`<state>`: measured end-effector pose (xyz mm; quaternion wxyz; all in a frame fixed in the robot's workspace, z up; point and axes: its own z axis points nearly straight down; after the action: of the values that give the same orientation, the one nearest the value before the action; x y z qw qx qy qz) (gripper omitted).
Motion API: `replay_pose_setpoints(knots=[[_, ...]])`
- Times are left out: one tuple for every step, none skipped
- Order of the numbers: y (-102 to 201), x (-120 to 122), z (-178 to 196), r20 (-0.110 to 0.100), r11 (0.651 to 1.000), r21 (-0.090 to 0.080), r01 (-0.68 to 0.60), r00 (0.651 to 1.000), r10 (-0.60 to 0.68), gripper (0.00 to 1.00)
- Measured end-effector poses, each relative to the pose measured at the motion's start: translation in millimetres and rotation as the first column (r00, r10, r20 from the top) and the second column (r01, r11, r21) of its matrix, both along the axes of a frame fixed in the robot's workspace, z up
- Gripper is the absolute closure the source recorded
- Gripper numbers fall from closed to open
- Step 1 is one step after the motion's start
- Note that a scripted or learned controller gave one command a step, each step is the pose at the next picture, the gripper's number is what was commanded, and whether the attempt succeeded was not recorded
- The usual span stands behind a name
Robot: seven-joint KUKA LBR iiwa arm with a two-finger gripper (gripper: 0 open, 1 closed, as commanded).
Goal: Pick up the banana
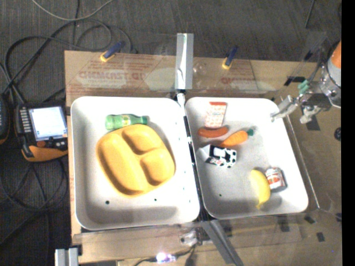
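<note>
The banana (260, 187) lies in the right bin (297, 165), down toward the five o'clock corner, its length running roughly from twelve to six. A small red-and-white can (275, 178) sits touching it on the three o'clock side. Nothing lies over the fruit.

The hand (294, 107) hangs at the two o'clock corner of that bin, just about over the rim, at the end of the grey arm reaching in from three o'clock. It carries nothing; whether it is spread or pressed together I cannot tell, since its shape is too small and tangled against the table edge.

So the step in hand looks like the approach: the hand is well apart from the banana and no grasp has begun. The next move calls for travel toward six o'clock along the bin's far side, then a descent over the banana's middle. The grip should probably close across the fruit's narrow width, from nine to three o'clock, and the can crowding the three o'clock flank leaves little room for that side's finger.

Other things in the bin, a carrot (238, 137), a sausage (213, 131) and a black-and-white toy cow (222, 155), lie near the centre, clear of that path.
</note>
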<state>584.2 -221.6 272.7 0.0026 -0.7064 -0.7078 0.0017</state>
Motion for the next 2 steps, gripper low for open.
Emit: replay_pose_setpoints(knots=[[7, -39, -153, 0.001, 0.99, 0.002, -0.141, 0.99, 0.141, 0.0], [34, -92, -183, 0.025, 0.996, -0.012, -0.092, 0.995, 0.092, 0.0]])
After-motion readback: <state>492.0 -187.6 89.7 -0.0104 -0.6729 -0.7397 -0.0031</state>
